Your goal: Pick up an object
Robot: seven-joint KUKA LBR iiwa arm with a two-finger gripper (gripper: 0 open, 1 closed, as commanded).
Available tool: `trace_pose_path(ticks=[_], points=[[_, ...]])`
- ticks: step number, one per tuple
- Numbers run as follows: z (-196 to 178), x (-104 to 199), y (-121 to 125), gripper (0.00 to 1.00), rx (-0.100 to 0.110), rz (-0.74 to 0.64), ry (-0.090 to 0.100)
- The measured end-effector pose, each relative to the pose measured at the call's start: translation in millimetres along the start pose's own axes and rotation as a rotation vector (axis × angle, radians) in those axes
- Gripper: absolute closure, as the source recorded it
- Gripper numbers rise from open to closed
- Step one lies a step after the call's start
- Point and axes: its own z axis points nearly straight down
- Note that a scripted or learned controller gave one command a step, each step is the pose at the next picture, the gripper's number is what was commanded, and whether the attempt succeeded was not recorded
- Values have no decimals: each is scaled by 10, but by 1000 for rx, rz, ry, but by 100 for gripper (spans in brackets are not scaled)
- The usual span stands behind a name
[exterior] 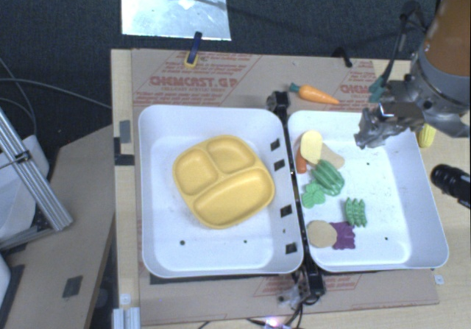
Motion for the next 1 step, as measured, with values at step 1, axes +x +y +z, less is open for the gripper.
trace_pose_path(ticks=[1], points=[[433, 80, 539, 100, 2, -4, -1]])
